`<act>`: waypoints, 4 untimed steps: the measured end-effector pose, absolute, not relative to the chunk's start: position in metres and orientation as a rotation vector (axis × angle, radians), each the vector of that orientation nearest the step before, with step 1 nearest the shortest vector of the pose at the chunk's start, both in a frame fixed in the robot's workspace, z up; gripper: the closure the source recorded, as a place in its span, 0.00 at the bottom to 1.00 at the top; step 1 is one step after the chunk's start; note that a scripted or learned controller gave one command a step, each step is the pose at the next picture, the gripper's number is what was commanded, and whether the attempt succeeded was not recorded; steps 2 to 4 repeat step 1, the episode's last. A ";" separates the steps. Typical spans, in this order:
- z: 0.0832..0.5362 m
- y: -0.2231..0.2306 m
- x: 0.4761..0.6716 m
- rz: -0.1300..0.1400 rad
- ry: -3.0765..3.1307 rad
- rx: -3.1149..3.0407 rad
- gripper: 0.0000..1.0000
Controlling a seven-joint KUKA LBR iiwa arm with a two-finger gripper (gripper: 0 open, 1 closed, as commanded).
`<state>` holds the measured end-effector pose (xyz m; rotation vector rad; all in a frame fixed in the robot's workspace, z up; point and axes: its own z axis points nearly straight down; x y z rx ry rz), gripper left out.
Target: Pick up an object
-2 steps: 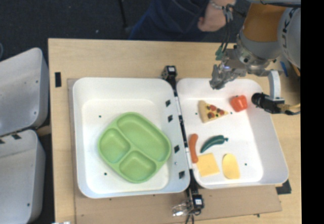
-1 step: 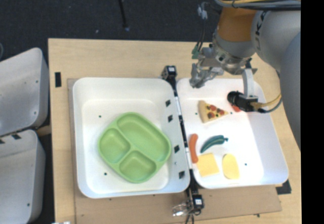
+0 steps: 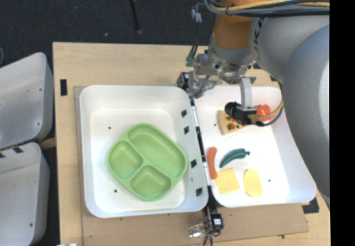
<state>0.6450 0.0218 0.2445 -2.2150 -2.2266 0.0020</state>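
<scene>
Saw a shallow white left bin (image 3: 89,128) and a matching right bin (image 3: 288,150). Found the two-finger gripper (image 3: 192,85) over the far end of their shared wall; could not tell whether open or closed. Noted a light green three-compartment plastic plate (image 3: 147,160) below-left of it. Noted below-right, well apart from it: flat yellow square (image 3: 227,180), yellow oval (image 3: 252,182), orange stick (image 3: 212,162), dark green pepper-shaped piece (image 3: 234,156).

We see a tan bench (image 3: 67,156) bearing 2 shallow white bins, touching: left bin (image 3: 89,128), right bin (image 3: 280,181).
</scene>
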 end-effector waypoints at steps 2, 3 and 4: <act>0.243 0.074 0.671 -0.004 -2.230 -2.215 1.00; 0.243 0.074 0.671 -0.004 -2.230 -2.215 1.00; 0.243 0.074 0.671 -0.004 -2.230 -2.215 1.00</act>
